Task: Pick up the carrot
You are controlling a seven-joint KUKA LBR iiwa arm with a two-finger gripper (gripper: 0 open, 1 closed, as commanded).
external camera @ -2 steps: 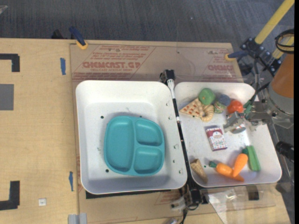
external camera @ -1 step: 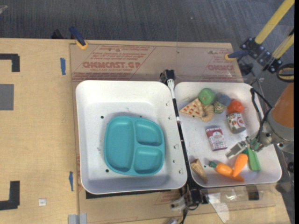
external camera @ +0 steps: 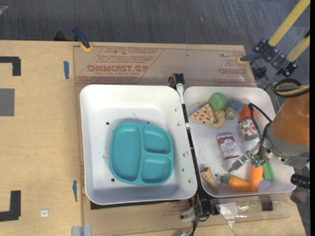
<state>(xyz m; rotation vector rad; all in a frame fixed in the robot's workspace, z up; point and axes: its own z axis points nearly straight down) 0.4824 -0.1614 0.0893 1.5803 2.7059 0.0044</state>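
An orange carrot (external camera: 256, 177) lies in the right bin (external camera: 280, 188) near its front right corner, with a green piece (external camera: 267, 171) just to its right. A second orange, carrot-like piece (external camera: 238, 183) with a green tip lies flat to its left. My gripper (external camera: 252, 159) hangs directly above and behind the carrot's upper end, close to it or touching it. The arm's orange band (external camera: 294, 122) rises behind and hides the bin's right side.
The right bin also holds a green ball (external camera: 217, 101), a pizza slice (external camera: 204, 114), a red and white can (external camera: 247, 130), a small pink box (external camera: 227, 146) and a tan piece (external camera: 209, 178). A teal divided plate (external camera: 141, 152) sits in the left bin (external camera: 93, 132).
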